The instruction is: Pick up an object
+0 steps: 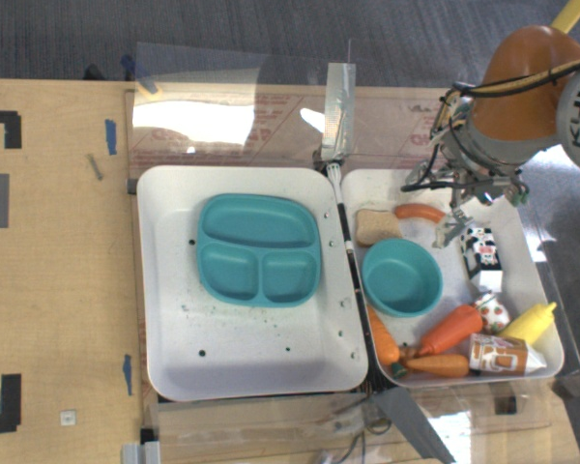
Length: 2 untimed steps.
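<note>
The right bin (546,288) holds several toys. A tan bread piece (376,226) and a red-orange sausage (420,213) lie at its far side, and a teal bowl (402,276) sits in its middle. A black-and-white carton (480,250) lies to the right of the bowl. My gripper (455,222) hangs low over the bin's far right part, between the sausage and the carton, and I see nothing in it. The arm's orange band (524,75) is above it.
Carrots (451,329) (435,363) (382,337), a small ball (492,312), a yellow toy (530,322) and a can (498,354) crowd the right bin's near side. The left bin (164,288) holds a teal divided plate (259,249). A clear divider (338,114) stands behind the bins.
</note>
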Available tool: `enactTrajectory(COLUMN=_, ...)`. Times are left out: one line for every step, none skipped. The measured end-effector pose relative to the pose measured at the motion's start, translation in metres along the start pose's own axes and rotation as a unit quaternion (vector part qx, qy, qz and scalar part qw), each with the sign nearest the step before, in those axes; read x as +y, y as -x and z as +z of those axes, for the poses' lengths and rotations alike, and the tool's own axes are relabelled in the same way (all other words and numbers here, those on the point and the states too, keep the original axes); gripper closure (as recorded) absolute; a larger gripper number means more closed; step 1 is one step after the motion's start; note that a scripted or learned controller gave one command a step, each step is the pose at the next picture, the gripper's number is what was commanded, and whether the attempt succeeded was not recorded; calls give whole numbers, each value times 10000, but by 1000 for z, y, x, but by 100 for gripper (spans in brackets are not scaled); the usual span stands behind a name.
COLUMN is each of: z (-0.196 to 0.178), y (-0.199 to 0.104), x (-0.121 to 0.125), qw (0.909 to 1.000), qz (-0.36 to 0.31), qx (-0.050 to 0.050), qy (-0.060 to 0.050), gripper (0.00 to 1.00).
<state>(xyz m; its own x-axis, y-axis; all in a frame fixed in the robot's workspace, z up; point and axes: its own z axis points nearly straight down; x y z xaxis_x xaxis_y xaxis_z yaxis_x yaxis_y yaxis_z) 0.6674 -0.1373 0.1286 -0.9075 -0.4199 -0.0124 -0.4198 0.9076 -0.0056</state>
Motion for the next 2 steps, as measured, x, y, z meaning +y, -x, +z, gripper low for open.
enactTrajectory(z=32, y=-25, x=-1, qw=9716, qz=2367, qx=18, qy=9, gripper=0)
enactTrajectory(z=33, y=5, x=24, qw=9408, qz=3386, qx=129, qy=-40, gripper=0)
